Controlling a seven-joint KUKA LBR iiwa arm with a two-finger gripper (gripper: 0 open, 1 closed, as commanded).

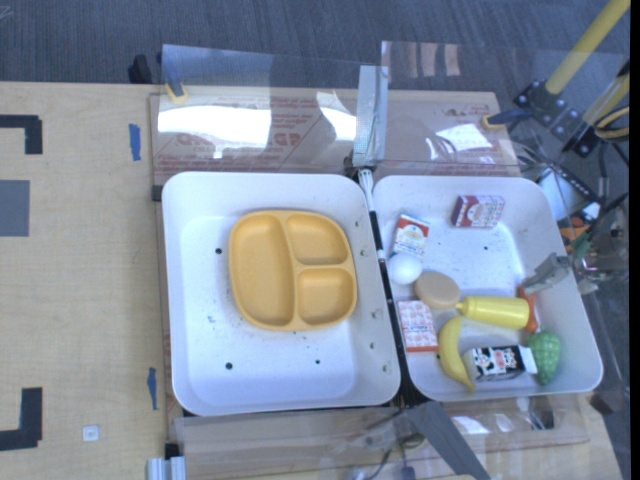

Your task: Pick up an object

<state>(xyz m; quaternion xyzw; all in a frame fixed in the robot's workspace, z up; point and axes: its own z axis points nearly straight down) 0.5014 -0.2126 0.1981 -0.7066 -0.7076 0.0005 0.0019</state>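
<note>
The gripper [552,271] stood at the right rim of the right-hand shallow white bin [590,353], reaching in from the right. It was too small and blurred for me to tell whether it was open or closed, and nothing could be seen held in it.

The nearest object was the yellow plastic mustard bottle [492,312], lying flat just below and to the left of the gripper, its long axis running left to right with the red cap [531,315] at the end nearer the tool. In my judgement, a grasp across that axis would be the shortest move.

Clustered around the bottle lay a yellow banana [455,352], a green knobbly toy vegetable [546,354], a black-and-white carton [497,362] and a tan round disc [437,289].

The left-hand white bin [190,298] held a yellow three-compartment plate [262,268], well apart from the tool.
</note>
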